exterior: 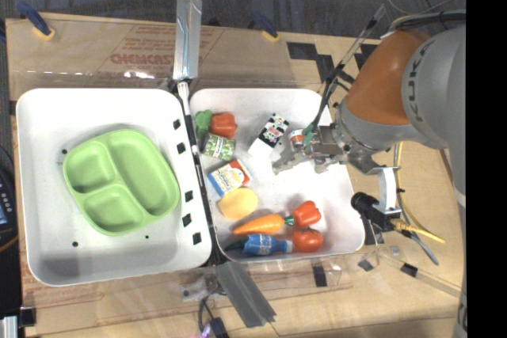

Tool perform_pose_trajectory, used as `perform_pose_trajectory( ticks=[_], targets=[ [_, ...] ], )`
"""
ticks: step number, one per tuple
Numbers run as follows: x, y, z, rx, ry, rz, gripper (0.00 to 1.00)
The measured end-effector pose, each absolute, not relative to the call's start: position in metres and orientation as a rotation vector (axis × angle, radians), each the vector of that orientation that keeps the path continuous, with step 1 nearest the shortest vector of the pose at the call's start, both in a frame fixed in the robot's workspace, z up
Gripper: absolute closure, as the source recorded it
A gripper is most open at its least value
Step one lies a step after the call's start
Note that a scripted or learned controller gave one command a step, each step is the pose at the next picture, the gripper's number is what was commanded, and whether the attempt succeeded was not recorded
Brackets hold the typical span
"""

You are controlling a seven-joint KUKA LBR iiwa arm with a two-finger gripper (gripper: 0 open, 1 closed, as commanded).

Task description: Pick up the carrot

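carrot (259,225) low in right bin (337,178), touching lemon (238,203) and blue bottle (265,246) | gripper (291,159) above-right, well apart – can't tell its state | risk: crowding – grabs neighbour instead

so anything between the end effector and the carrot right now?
Nothing visible lies between. The end effector hangs above bare white bin floor, and the orange carrot lies below-left of it, hemmed by a yellow lemon, red pepper and blue bottle.
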State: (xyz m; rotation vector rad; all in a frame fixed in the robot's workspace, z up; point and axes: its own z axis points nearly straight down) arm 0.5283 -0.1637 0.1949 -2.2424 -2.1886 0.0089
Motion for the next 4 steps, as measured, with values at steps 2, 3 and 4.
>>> perform_pose_trajectory(
  ticks=[2,3,4],
  targets=[
    [0.478,-0.094,0.249,-1.454,-2.789,-0.001,0.00],
    [0.476,-0.063,0.191,-1.074,-2.948,0.001,0.00],
    [0.507,-0.107,0.097,-1.278,-2.880,-0.006,0.00]
  ],
)
